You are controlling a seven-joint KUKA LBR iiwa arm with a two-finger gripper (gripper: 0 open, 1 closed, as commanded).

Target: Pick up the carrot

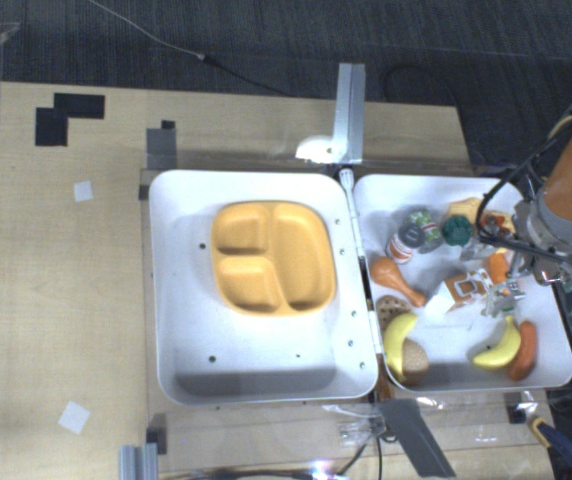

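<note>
2 bins sit in front of me, and all the work is in the right bin (564, 373). The carrot (498, 265) reads as a short orange piece near that bin's middle right, just beside a small printed box (463, 288) and above a banana (501, 347). The gripper (507, 286) hangs right over it, touching or nearly so. From this slant I cannot tell whether it is released or clenched, nor whether it has the carrot.

I judge the carrot to be a light, stiff plastic toy: smooth, a little slippery, not fragile. Its taper could let it squirt out toward the thin end, so I would grasp across the thicker middle, square to its long axis. The crowding worries me more, since 1 nudge could shove the box or banana along.
</note>
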